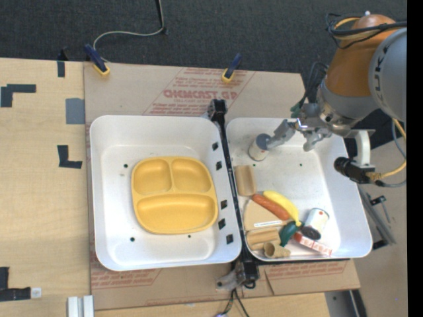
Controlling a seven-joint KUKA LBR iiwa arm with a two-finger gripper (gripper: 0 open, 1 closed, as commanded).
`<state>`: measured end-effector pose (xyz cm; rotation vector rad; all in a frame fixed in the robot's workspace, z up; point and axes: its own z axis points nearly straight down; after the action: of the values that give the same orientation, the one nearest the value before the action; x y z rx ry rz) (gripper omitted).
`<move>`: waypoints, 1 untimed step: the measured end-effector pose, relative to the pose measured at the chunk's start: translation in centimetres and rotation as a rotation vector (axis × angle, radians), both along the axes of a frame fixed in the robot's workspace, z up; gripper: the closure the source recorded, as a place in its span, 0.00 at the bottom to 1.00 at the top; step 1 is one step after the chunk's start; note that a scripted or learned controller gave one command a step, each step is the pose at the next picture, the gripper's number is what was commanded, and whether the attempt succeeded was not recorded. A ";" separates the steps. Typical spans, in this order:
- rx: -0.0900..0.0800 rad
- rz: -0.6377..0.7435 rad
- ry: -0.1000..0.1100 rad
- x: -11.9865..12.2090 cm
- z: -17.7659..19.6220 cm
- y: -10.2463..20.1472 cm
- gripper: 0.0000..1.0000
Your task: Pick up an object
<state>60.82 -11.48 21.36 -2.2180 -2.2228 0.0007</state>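
Hovering hand (263,145) | grip state unclear | right bin (344,197) rear half bare | toys (284,223) crowd front edge

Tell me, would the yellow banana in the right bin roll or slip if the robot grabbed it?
Probably it won't roll far: the banana is curved and lies flat, leaning on an orange carrot-shaped toy. It looks smooth and shiny, like plastic, so it might slip. It is likely light and stiff, but its neighbours crowd it, so they may get nudged.
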 end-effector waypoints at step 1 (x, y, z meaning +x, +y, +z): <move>-0.001 -0.001 -0.001 0.3 -11.9 0.7 0.00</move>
<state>61.15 -10.82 9.43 -2.2201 -2.2226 -0.0002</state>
